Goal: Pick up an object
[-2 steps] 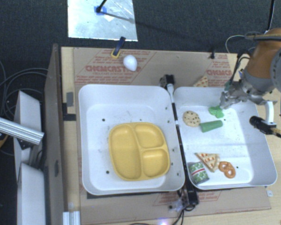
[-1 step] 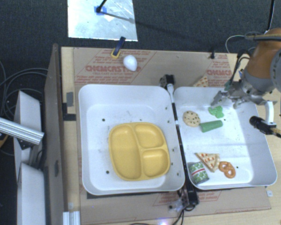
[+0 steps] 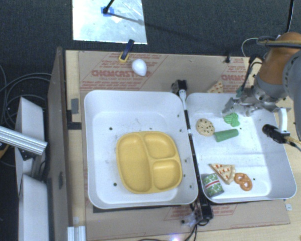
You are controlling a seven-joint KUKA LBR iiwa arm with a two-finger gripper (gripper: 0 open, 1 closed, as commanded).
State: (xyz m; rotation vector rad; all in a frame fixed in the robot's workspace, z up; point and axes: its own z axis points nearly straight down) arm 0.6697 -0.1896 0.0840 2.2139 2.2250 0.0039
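Claw (image 3: 237, 107): low in the right bin (image 3: 278, 182), back corner; we cannot tell its state. Green lump (image 3: 232, 118) just beneath, partly hidden. Nearby we list a green cylinder (image 3: 226, 134), cookie (image 3: 205, 127), pizza slice (image 3: 222, 172), pretzel (image 3: 243, 181). Left bin (image 3: 98, 134): yellow tray (image 3: 148, 161).

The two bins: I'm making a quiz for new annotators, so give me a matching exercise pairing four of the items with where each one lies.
Items:
1. yellow divided plate
2. cookie
3. pretzel
4. white egg

Places:
A. cardboard behind the bins
B. right bin, near corner
C. left bin
D. right bin, beside the divider

Pairs: 1-C, 2-D, 3-B, 4-A
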